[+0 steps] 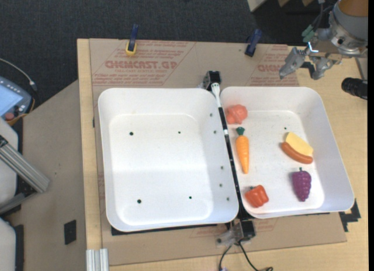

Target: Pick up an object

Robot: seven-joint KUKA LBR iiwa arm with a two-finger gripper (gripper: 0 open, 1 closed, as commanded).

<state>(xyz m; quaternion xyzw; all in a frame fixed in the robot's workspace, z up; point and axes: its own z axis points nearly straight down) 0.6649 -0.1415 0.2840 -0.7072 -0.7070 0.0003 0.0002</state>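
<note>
Red pepper (256,195) 1 | grapes (301,184) 1 | carrot (242,153) 1 | bins 2 | claw (304,65) spread wide, holding nothing

A grey robot arm (350,7) reaches in above the far right corner of the tabletop (175,59), its gripper (304,62) hanging with jaws spread beyond the far rim of the right bin (333,147). Inside that bin lie five toy foods: a pink piece (236,114) at the far left corner, a carrot (242,153) along the left wall, a red pepper (256,195) near the front, a yellow-and-orange slice (298,148) and purple grapes (301,184) toward the right. The left bin (111,147) sits alongside.
</note>
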